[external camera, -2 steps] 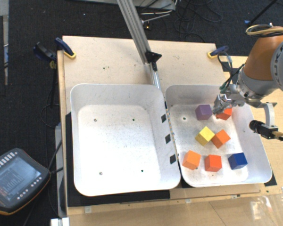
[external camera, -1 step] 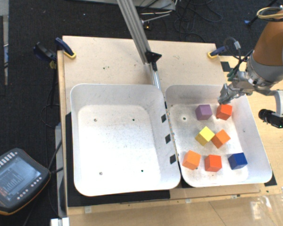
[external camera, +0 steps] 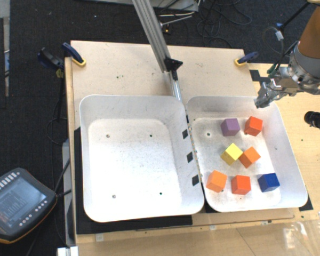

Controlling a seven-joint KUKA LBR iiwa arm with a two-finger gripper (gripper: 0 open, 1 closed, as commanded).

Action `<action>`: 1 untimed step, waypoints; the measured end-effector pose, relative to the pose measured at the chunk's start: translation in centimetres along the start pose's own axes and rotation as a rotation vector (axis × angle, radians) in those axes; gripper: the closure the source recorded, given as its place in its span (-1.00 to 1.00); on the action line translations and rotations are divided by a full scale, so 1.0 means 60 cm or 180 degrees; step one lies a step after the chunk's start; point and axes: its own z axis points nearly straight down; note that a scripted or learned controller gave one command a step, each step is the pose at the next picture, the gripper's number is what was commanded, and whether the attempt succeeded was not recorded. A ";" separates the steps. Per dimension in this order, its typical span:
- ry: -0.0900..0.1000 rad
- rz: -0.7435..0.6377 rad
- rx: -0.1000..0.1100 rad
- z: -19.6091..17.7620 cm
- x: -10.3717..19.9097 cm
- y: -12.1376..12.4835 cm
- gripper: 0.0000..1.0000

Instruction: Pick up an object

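Your gripper [external camera: 264,97] hovers over the right bin's [external camera: 291,159] upper right rim, above the red-orange cube [external camera: 253,126]; you cannot tell whether it is clenched or released.

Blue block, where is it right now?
The blue block sits in the right bin, near its front right corner, just right of a red block.

I am looking into a robotics lab. A plywood tabletop [external camera: 149,68] is held by blue clamps [external camera: 69,52] at its far corners, a teach pendant [external camera: 16,204] lies on the dark carpet off its near left corner, loose cables [external camera: 224,4] trail beyond the far edge, and an aluminium strut [external camera: 149,28] slants over it.
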 end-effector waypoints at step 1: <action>0.0013 -0.0013 0.0023 -0.004 0.099 -0.007 1.00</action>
